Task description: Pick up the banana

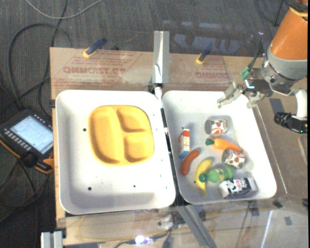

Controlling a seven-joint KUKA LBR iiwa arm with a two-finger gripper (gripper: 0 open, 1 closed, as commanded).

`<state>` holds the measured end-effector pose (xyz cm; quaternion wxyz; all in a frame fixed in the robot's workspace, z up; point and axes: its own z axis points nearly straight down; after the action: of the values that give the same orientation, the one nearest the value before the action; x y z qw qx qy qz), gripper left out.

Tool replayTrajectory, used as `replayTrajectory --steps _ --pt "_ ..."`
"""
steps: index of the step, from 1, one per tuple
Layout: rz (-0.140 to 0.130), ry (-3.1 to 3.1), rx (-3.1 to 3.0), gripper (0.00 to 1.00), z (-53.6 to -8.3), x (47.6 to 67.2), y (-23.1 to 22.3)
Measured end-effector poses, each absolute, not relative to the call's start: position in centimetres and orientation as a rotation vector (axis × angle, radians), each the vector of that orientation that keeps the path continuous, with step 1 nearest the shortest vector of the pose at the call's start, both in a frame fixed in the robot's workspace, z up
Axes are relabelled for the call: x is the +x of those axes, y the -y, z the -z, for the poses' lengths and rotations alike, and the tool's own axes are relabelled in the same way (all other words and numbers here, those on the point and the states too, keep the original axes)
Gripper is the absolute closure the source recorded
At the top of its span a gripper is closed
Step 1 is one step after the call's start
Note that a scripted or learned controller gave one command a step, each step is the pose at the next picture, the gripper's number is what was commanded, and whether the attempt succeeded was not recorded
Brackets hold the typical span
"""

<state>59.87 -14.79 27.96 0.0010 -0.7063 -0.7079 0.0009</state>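
The yellow banana [202, 171] lies near the front of the right bin [196, 107], partly under a green bottle [218, 175]. My gripper [240, 95] hovers over the bin's back right corner, well behind the banana and apart from it. Its fingers [226, 98] are spread open with nothing between them.
Around the banana lie a red sausage [189, 160], a small carton [184, 140], a carrot [225, 144], two cans [217, 126] [234, 158] and a dark carton [238, 186]. The left bin [72, 190] holds a yellow divided tray [122, 134]. A teach pendant [27, 137] rests off the bench's left side.
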Motion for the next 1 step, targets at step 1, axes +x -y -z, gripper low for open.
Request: replayTrajectory --steps 1 --pt "-0.002 2.293 -2.142 0.0 -13.0 54.22 16.15"
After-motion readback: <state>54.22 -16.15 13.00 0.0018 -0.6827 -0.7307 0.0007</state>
